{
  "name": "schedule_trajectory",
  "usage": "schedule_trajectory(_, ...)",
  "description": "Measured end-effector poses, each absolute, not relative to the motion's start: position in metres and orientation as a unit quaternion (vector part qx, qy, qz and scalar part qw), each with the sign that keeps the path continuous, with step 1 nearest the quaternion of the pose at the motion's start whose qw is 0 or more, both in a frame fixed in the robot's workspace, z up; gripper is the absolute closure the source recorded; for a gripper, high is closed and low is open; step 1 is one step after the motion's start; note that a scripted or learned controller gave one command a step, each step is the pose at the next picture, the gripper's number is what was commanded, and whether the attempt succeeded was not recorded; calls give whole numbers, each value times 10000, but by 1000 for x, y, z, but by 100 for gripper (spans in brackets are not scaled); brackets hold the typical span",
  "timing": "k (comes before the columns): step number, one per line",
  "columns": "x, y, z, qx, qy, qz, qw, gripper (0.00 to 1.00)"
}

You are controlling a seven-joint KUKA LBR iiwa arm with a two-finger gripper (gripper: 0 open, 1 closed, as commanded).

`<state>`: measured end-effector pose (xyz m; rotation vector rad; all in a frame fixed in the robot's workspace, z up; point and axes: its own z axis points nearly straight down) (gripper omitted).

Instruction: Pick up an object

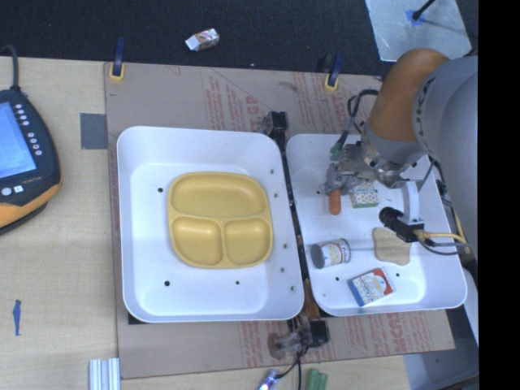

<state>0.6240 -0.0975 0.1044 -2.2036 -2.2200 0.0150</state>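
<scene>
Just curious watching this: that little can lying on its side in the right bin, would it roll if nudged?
Probably. The can lies on its round side on the smooth floor of the right bin, so a nudge would likely roll it. It looks rigid, so a grip should not crush it.

On the worktop (65, 299), the left bin (138, 218) holds a divided tray (219, 218) at its middle. In the right bin (431, 283), a can (331, 253) lies by the left wall, a flat block (392, 246) to its right and a small box (370, 287) nearer. Farther back lie a short stick (335, 204) and, just right of it, a packet (363, 195), under the pincer (345, 177).
</scene>
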Motion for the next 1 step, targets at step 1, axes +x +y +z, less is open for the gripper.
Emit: schedule_trajectory(1, 582, -36, 192, -7059, -7083, -2, 14, 100)
